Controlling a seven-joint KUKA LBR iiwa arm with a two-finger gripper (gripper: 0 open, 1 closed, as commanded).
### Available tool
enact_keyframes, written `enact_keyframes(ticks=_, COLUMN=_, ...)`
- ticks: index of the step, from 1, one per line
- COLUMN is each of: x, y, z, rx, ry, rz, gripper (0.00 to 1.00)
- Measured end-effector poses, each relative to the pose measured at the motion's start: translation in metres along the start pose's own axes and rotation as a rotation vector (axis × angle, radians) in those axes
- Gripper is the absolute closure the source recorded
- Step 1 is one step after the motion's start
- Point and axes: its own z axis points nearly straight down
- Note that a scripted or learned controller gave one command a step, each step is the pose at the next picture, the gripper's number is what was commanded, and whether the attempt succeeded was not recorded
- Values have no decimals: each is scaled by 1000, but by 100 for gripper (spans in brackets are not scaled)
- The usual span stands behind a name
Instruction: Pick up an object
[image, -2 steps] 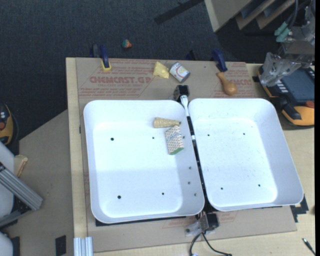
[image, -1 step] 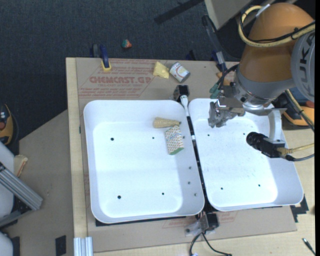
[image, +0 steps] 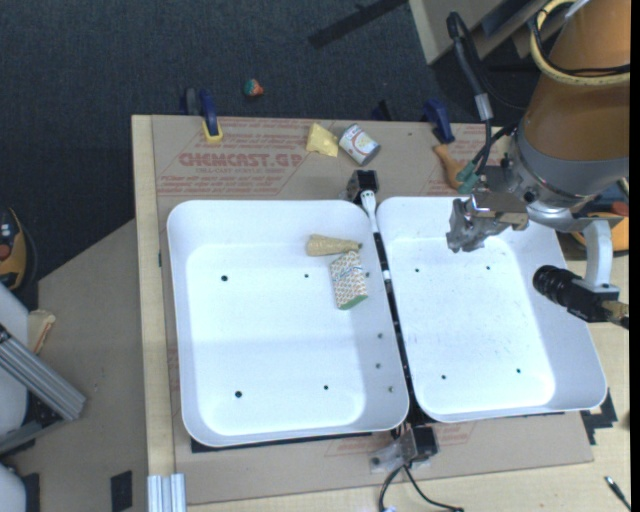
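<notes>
Early stage of the pick, by the look of it: nothing held yet. Pincer (image: 466, 238) hanging over the upper left part of the right bin (image: 560, 390), near that bin's top rim, with nothing seen between its tips. Open or clenched: cannot tell from this slanted view, too small and too dark to read.

Things worth picking lying in the left bin (image: 200, 400), toward its upper right corner: a tan cone-shaped piece (image: 330, 245) lying on its side, and just below it, touching or nearly so, a small patterned packet (image: 348, 279) in green and white. Both close to the dark divider (image: 385, 290) between the two bins. Bare white floor under the pincer itself.

Outside the bins, on the brown board (image: 250, 160) at the top: a yellow scrap (image: 321, 141) and a small boxy item (image: 359, 144) side by side.

Next move, as a judgement: travel left across the divider, settle above the packet or the cone, then descend with tips spread wide. Care needed with the closeness of the two pieces and the bin wall beside them; risk of nudging one while closing on the other, or of clipping the rim.
</notes>
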Motion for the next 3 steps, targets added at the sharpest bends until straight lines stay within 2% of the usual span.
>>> enact_keyframes(ticks=1, x=-6, y=-45, z=-48, rx=-1, ry=1, rz=-1, gripper=100)
enact_keyframes(ticks=2, x=-78, y=-53, z=-91, rx=-3, ry=-4, rz=5, gripper=100)
enact_keyframes(ticks=3, x=-136, y=-52, z=-170, rx=-7, ry=-5, rz=4, gripper=100)
